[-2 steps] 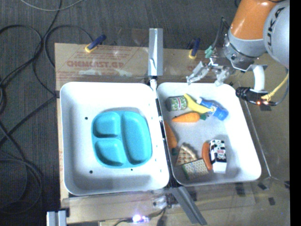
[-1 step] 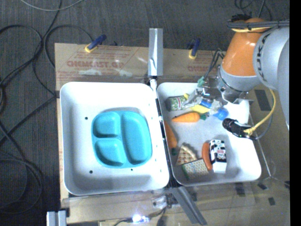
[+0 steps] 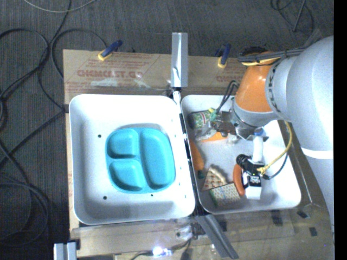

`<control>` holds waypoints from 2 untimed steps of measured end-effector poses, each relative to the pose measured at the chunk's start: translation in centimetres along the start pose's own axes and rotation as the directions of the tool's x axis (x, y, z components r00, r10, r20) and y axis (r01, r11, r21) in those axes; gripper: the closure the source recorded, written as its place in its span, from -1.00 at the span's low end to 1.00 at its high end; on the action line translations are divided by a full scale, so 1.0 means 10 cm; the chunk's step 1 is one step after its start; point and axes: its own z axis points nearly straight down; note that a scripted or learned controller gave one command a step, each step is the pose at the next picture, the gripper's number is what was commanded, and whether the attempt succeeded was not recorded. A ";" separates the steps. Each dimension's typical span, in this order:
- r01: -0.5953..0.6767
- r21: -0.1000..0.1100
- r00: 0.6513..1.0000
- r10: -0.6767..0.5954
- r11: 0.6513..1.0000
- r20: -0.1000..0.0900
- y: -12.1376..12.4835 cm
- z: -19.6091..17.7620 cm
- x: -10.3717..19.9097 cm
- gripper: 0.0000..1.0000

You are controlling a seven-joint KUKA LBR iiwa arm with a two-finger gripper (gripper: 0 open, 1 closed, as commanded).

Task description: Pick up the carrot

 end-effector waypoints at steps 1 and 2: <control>0.001 0.007 1.000 -0.001 1.000 -0.004 -0.01 -0.06 0.02 1.00; -0.112 0.001 0.994 0.112 0.994 0.002 -0.50 -0.89 0.28 1.00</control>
